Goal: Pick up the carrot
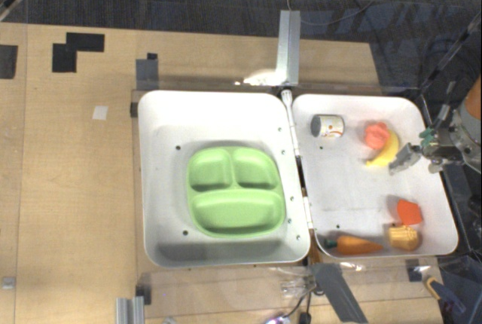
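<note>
Lying along the near wall of the right bin: carrot, orange, tip toward the right, just beside a small yellow-brown object; an orange block just behind that. Farther back, a yellow banana touching a pink-red item, and a small tin can on its side near the far left corner. Over the right rim, gripper, tilted toward the banana; fingers too blurred to tell whether spread or closed. Well apart from the carrot, nearer the far half. In the left bin, a green divided tray
</note>
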`<state>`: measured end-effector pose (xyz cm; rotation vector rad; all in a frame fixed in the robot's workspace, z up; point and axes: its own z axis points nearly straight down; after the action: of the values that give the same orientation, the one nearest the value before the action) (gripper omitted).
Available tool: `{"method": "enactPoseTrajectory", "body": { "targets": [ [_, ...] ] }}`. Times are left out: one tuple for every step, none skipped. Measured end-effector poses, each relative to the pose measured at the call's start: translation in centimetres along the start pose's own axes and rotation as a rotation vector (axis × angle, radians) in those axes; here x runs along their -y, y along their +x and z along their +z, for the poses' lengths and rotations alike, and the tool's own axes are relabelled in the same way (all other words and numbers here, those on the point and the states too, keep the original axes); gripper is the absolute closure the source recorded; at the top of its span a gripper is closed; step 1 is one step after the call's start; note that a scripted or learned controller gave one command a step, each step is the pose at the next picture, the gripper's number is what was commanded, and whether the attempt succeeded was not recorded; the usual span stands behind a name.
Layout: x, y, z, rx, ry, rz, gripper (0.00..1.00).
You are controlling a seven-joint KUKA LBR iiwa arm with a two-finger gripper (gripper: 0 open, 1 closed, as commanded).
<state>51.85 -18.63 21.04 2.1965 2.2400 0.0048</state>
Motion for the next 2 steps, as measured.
{"method": "enactPoseTrajectory", "body": {
  "targets": [
    [2.9, 3.2, -13.4, 0.001, -0.003, 0.015, 0.00],
    [2.9, 3.8, -17.3, 0.001, -0.001, 0.225, 0.00]
  ]
}}
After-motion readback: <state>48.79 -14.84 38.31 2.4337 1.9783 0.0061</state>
